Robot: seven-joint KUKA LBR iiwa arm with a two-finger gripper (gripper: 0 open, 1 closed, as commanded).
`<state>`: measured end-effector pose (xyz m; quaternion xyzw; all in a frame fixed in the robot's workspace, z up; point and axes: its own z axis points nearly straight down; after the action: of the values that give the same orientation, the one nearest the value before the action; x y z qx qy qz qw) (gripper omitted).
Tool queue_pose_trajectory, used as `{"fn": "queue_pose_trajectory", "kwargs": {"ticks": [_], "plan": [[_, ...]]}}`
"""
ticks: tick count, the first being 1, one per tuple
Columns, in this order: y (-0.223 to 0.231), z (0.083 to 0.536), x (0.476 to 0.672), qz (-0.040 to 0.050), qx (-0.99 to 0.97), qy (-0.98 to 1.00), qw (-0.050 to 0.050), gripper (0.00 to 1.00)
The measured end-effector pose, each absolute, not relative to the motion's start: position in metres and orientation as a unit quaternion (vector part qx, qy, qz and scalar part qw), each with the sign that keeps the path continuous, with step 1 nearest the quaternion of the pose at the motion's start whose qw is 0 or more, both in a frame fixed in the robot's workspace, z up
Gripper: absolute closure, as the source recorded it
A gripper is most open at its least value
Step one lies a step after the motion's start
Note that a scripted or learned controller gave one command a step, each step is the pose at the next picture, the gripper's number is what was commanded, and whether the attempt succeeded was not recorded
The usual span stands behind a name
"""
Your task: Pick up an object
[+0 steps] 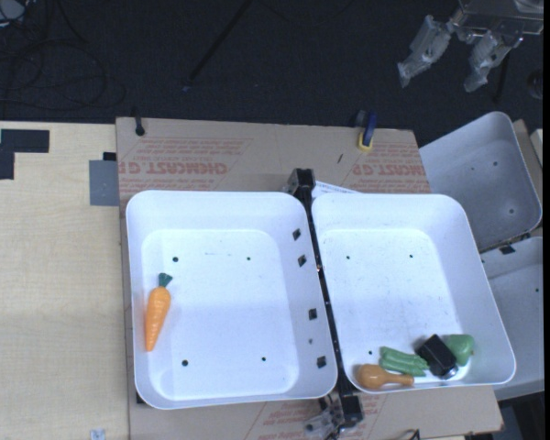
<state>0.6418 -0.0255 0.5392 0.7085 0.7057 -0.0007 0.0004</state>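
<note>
Claw [451, 62]: up at the top right, high over the dark floor beyond the bench, fingers spread apart, gripping nothing.
Distance to the bins: well apart from both; a long descent to make before any grasp.
Carrot [157, 312]: lying alone near the left wall of the left bin [211, 211], orange body running almost straight up and down the view, green top pointing away.
Pile in the right bin [394, 214]: crowded into the near right corner; green pod [403, 361], black block [437, 355], a rounder green piece [460, 346] and an orange-tan pear-like shape [382, 377], all touching or just beside one another.
Step in hand: choosing a target and starting the approach, judging by how far off the claw hangs.
Easiest pick: probably the carrot; open floor on its right, nothing leaning on it.
Catch with the carrot: sits near the bin wall, so little room for a finger on that side.
How to take it: come straight down over the thick middle, fingers set across the narrow width, one on each long flank.
Catch with the pile: closer to the arm's side, yet packed against the rim; likely to nudge neighbours or close on two things at once.
If going for the pile: aim at the black block, riding on top of the others, and close across its short side.
Watch for: fingers clipping the bin rim on the way in.
</note>
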Motion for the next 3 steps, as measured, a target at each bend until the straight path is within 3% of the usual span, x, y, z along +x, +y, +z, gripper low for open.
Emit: {"fn": "queue_pose_trajectory", "kwargs": {"ticks": [1, 3], "plan": [[-0.115, 0.537, 0.643, -0.0020, 0.710, 0.704, 0.000, 0.00], [-0.215, 0.537, 0.644, -0.0012, 0.708, 0.706, 0.000, 0.00]]}}
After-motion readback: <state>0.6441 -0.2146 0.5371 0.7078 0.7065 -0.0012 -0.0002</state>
